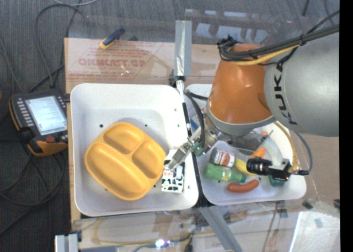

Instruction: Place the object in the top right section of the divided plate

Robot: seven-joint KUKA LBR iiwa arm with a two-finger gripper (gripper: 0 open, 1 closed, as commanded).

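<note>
The yellow divided plate (95,147) lies in the left bin (99,99), tilted, with three sections and nothing in them. My gripper (171,165) reaches over the wall between the bins and hangs just off the plate's right edge, above the left bin's lower right corner. I see no object at its tip. In the right bin (295,190) lie a small can with a red label (223,158), a green bottle (223,173), a red sausage (242,187) and an orange piece (259,150). The arm's orange band (242,88) hides the upper part of that bin.
A white card with black marks (173,180) sits just below the gripper in the left bin. A pendant with a screen (41,116) rests left of the bench. A cardboard sheet (118,63) lies behind the left bin.
</note>
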